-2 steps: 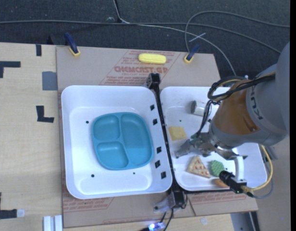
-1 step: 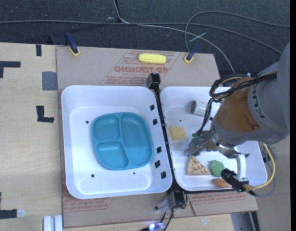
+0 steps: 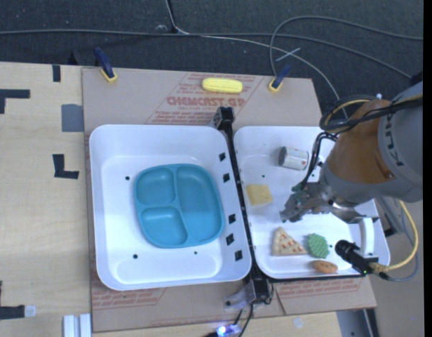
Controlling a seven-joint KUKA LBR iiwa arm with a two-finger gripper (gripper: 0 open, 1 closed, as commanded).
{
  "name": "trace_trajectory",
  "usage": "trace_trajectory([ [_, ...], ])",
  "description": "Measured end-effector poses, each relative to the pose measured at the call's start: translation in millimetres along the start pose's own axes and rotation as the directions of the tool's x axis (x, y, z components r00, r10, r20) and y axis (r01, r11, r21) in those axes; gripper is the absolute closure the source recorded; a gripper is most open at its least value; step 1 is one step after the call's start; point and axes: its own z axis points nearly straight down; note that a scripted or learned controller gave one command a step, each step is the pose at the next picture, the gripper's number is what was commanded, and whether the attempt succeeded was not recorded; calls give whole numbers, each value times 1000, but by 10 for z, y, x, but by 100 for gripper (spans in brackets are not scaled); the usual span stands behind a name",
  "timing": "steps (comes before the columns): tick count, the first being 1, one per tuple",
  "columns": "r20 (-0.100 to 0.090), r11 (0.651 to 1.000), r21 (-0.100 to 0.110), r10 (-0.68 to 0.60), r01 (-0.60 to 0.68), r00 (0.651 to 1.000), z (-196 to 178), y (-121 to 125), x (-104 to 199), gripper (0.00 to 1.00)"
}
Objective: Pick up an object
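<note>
In the right bin (image 3: 268,137) lie a pale yellow square piece (image 3: 259,194), a pizza slice (image 3: 287,243), a green round toy (image 3: 317,245), an orange-brown piece (image 3: 325,265) and a small grey-white cylinder (image 3: 294,158). My gripper (image 3: 295,209) hangs low over the middle of this bin, right of the yellow piece and above the pizza slice. Nothing shows between its fingers.
The left bin (image 3: 111,146) holds a blue divided plate (image 3: 179,205). A yellow corn-like toy (image 3: 221,85) lies on the cardboard behind the bins. Two clamps (image 3: 106,66) (image 3: 278,80) hold the cardboard, and cables run across the dark back.
</note>
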Motion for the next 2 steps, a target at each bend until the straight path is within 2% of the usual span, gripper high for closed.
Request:
trace_trajectory([
  [1,2,1000,-4,0,0,1000,-599,-2,-76,100],
  [2,1,1000,-2,-1,1,1000,-992,6,-76,100],
])
